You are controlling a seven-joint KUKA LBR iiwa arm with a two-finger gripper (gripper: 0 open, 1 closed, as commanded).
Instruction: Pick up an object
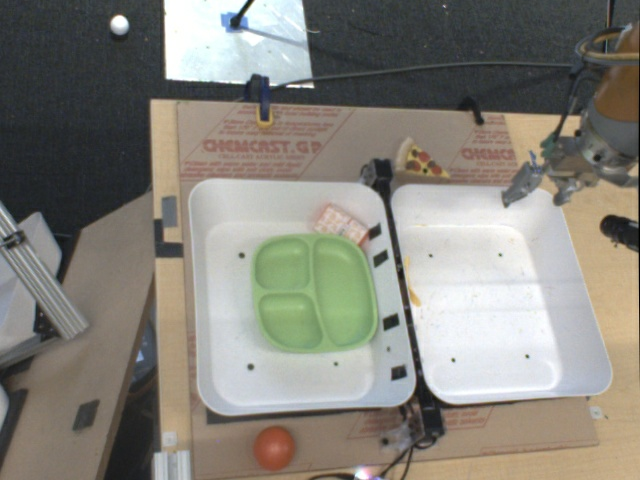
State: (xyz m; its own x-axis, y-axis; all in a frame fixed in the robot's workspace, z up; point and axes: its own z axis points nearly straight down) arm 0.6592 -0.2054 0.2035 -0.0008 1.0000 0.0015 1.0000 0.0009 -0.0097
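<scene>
While my gripper hangs released and unladen at the frame's upper right, the green divided plate waits left of centre, untouched.

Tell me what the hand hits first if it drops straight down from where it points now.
Probably the bare floor of the right shallow white bin near its far right corner, beneath the open hand. Nothing lies there. Depth is unclear; it could land on the rim instead.
</scene>
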